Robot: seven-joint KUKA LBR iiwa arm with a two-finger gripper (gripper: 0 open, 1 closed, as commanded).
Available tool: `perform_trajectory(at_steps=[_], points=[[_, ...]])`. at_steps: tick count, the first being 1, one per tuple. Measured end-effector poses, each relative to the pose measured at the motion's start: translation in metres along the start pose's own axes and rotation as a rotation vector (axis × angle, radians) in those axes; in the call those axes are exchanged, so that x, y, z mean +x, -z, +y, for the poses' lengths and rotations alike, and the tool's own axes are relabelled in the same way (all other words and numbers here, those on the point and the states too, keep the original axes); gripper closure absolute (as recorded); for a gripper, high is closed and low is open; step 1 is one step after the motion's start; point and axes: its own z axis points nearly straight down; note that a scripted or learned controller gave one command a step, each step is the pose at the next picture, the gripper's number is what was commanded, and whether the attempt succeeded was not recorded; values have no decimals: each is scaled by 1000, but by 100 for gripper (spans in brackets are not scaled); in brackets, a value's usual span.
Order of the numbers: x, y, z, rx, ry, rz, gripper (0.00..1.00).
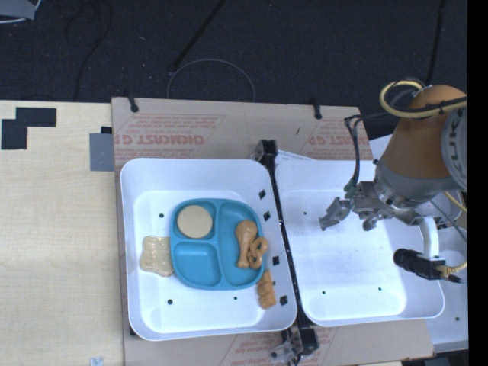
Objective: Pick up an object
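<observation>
Robotics lab test cell. Arm [419, 151] over two white bins [229, 322] on cardboard [198, 132] atop a plywood table [53, 227]. Loose cables [206, 75] on dark carpet [305, 29] behind.

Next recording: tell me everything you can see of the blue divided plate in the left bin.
The blue divided plate looks like smooth plastic, a rounded square with three compartments. It lies flat on the floor of the left bin. A round tan disc sits in its upper-left compartment, a tan drumstick-like piece and a pretzel in its right one. A pale tan piece lies against its left edge, a small brown piece by its lower right corner.
</observation>
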Motion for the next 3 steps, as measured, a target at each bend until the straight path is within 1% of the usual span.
perform_trajectory(at_steps=[1,2,3], points=[[0,8,3,-14,2,-2,0],[3,-47,13,-11,2,-2,0],[4,-98,14,-14,1,-2,0]])
